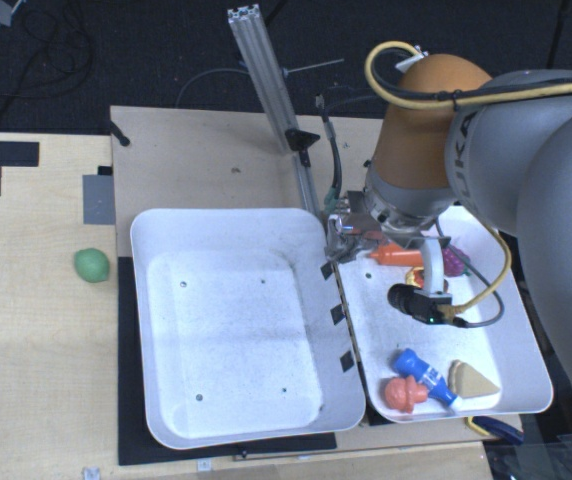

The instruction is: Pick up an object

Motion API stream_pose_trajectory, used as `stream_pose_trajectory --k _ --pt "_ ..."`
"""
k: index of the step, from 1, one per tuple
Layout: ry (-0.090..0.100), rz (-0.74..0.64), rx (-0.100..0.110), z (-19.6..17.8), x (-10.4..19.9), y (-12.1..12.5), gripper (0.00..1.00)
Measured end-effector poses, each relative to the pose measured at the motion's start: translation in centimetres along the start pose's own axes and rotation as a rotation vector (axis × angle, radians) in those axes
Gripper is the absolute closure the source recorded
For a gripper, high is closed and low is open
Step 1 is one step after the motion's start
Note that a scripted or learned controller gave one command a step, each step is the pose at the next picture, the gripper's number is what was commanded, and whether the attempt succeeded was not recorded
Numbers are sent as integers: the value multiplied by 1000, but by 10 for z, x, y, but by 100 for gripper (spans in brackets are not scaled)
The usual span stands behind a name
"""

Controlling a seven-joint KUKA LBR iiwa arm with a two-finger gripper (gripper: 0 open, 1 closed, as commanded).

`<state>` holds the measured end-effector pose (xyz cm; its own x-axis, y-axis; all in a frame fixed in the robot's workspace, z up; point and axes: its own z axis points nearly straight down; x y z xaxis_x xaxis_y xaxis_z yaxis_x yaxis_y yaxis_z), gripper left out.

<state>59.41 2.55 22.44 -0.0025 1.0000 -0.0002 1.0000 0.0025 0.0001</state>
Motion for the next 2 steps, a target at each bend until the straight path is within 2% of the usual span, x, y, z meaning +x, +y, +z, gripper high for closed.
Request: stream_pose_trajectory --k 1,2 --pt "0 0 0 -12 51 12 100" --pt "0 1 1 -11 50 12 0"
